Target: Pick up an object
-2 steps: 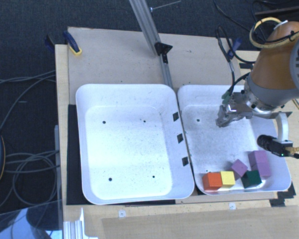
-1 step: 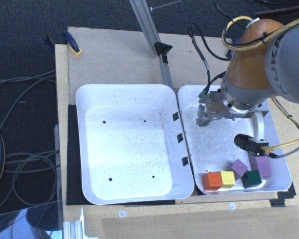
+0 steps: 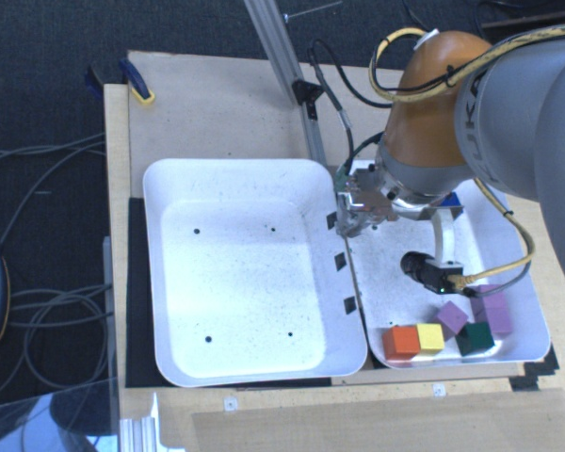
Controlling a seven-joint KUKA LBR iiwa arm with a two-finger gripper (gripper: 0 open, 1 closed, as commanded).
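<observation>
Several small blocks lie in the near corner of the right bin (image 3: 532,342): an orange block (image 3: 402,342), a yellow block (image 3: 430,337), a purple cube (image 3: 453,315), a dark green block (image 3: 473,339) and a lilac block (image 3: 496,313). My gripper (image 3: 358,213) hangs below the orange wrist band, over the right bin's far left part, close to the wall shared with the left bin. It is well apart from the blocks, up and to their left. The arm hides most of the right bin's far half. A bit of blue (image 3: 453,199) peeks out beside the wrist.
The left bin (image 3: 160,252) stands beside the right one. A slanted metal pole (image 3: 281,50) rises behind the bins. A blue and yellow clamp (image 3: 137,81) sits at the bench's far left corner. A black cable fitting (image 3: 420,268) and a yellow cable hang under the wrist.
</observation>
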